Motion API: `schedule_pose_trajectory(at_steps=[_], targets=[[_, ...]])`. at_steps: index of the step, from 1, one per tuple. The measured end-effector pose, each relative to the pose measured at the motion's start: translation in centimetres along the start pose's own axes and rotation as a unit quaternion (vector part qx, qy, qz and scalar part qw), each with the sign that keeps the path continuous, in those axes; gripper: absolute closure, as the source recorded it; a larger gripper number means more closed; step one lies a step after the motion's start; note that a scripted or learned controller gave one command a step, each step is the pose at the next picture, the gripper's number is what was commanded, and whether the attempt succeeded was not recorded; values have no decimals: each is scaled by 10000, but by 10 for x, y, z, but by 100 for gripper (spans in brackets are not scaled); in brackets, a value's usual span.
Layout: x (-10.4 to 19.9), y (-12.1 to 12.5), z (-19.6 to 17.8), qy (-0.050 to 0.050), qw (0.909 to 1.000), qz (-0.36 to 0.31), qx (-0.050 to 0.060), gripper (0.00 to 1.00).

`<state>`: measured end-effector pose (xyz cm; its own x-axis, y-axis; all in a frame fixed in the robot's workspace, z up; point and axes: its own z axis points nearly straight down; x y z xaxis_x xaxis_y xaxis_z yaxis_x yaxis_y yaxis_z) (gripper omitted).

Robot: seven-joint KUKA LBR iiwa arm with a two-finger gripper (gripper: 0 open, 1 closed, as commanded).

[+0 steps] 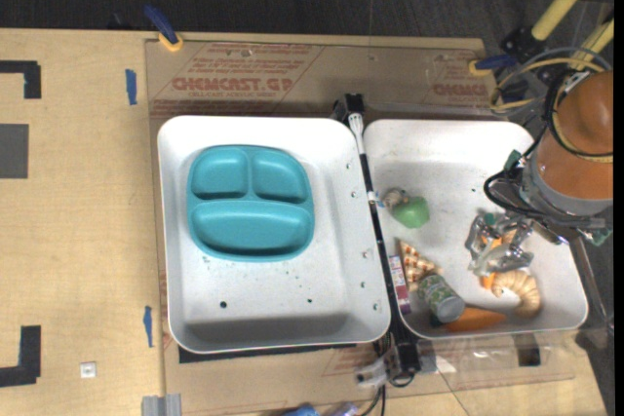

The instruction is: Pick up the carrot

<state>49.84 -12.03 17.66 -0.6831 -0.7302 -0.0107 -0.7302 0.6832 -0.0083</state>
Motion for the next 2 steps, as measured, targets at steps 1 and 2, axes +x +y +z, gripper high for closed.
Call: schedule_pose_trajectory(at_steps=[1, 2], targets=[[2, 1, 3, 21, 10000, 10, -32, 0], [13, -37, 81, 17, 9997, 245, -18, 0]])
